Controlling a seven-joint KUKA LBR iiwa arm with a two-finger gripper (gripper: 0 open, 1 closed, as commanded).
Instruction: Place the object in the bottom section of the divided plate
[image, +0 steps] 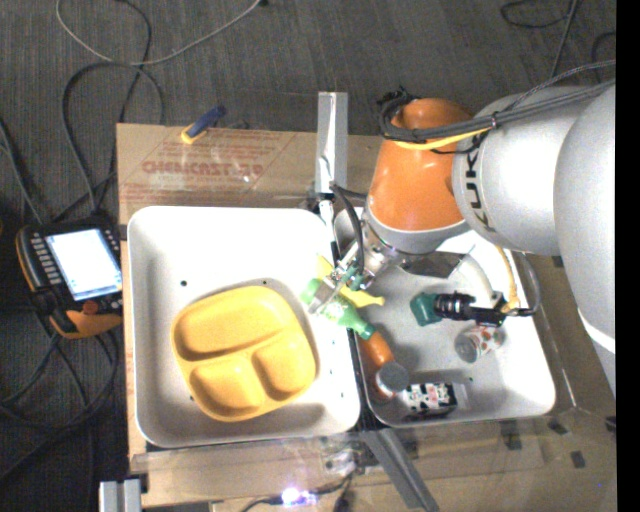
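Where the gripper (345, 283) hangs over the seam between the two bins, a green and yellow object (340, 303) sits at its tip, though whether it is clamped I cannot tell. From there the yellow divided plate (245, 350) lies to the view's left and lower, in the left bin (160, 240), with open room around it.

The yellow plate (245, 350) lies open from above; the arm (470, 185) and a toy cluster (345, 300) crowd the bins' shared wall (352, 370).
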